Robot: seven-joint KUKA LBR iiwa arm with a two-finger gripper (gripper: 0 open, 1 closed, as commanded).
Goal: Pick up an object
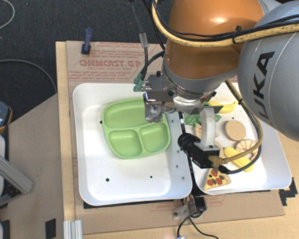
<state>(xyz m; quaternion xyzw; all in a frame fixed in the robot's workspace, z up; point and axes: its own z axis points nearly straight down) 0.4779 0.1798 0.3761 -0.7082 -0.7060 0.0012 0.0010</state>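
I hung low over the left bin (pixel 89 148), my gripper (pixel 153 112) down at the right-hand edge of the green divided plate (pixel 124 133), close above or against its rim; I could not tell which. My own wrist and the orange band above it covered the tip from the camera, so whether my jaws stood open or closed I could not tell, and nothing could be seen held between them. The plate lay flat in the upper middle of the left bin, turned a little askew, with one long compartment toward the far side and two smaller ones toward the near side, all of them bare. It was the only object in that bin; the white floor around it showed a few small dark dots. The right bin (pixel 274 158) sat just beside the left one, their rims touching, and it held a cluster of toy food partly hidden beneath my arm: a pizza slice (pixel 217 179) near the front edge, a yellow corn cob (pixel 239 158) just behind it, a tan scalloped slice (pixel 245 145) touching the cob, a round tan biscuit (pixel 235 130) further back, a yellow piece (pixel 227 108) beyond that, and a green piece (pixel 194 118) near the dividing rims. Both bins rested on a brown cardboard sheet (pixel 109 61) printed with red lettering, and a blue clip (pixel 86 41) lay at its far left edge.
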